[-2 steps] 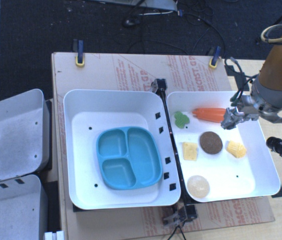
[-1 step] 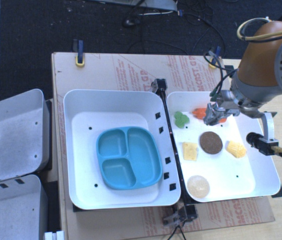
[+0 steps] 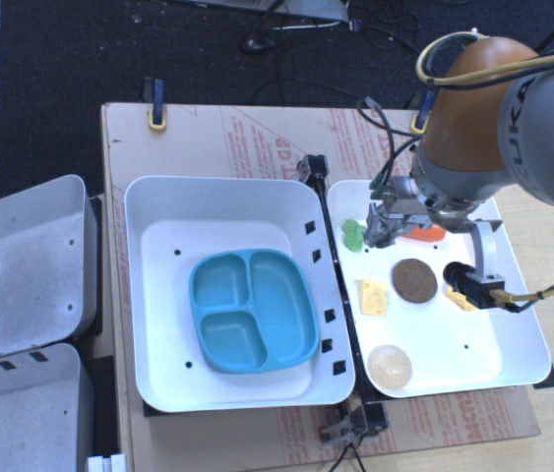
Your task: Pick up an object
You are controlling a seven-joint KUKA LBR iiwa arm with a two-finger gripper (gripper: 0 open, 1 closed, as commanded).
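My gripper (image 3: 383, 230) hangs low over the far left part of the right bin (image 3: 513, 362). A small green object (image 3: 353, 234) lies just to its left, partly hidden by it. An orange object (image 3: 422, 232) pokes out from under the wrist on its right. Closer to the front lie a brown round disc (image 3: 415, 280), a yellow wedge (image 3: 373, 298) and a pale round piece (image 3: 391, 366). Nothing shows between the gripper's tips.
The left bin (image 3: 158, 214) holds a blue divided plate (image 3: 253, 310). A black and yellow fitting (image 3: 473, 286) on a cable sits over the right bin's right side. The dividing wall (image 3: 336, 283) between the bins runs close to the gripper's left.
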